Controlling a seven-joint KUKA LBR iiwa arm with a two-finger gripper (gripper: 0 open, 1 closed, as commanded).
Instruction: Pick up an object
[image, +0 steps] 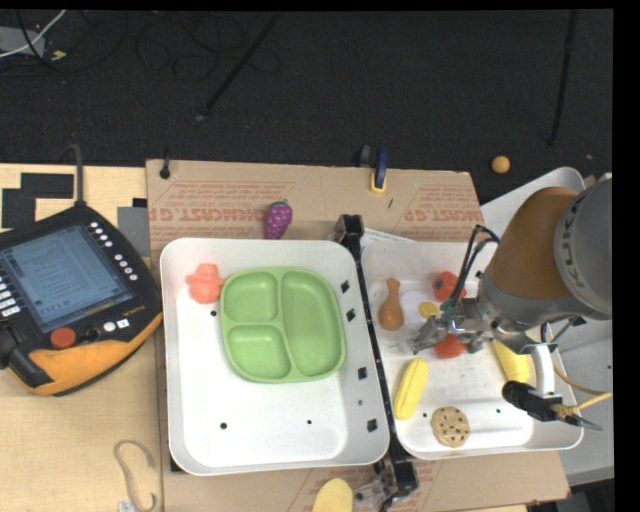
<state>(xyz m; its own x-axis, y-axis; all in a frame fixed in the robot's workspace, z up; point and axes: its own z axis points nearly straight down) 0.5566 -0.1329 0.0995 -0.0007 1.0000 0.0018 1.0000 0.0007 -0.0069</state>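
Nearest the camera, a yellow object (333, 494) lies on the desk (60, 440) just outside the front of the 2 shallow white bins. In the right bin (480, 435), at its front, sits a chocolate-chip cookie (450, 426), and just beyond it to the left lies a yellow corn cob (410, 387). A yellow banana-like piece (514, 361) lies toward the bin's right side, partly under the arm. The left bin (260, 440) holds a green divided plate (281, 325) with 3 compartments and, at its far left corner, a pink toy (203, 284).

In the middle of the right bin the pincer (443, 335) is low, right at a red toy (449, 346) that seems to be the target. Whether the jaws are apart or pressed together cannot be told, nor whether the toy is actually gripped. Farther back lie a brown drumstick toy (391, 306) and a red-and-orange toy (444, 285).

The step in hand looks like the grasp itself. The next move probably calls for a firm squeeze on the red toy, then a straight lift clear of its neighbours.

Beyond the bins, a purple grape toy (277, 219) rests on cardboard (310, 200).
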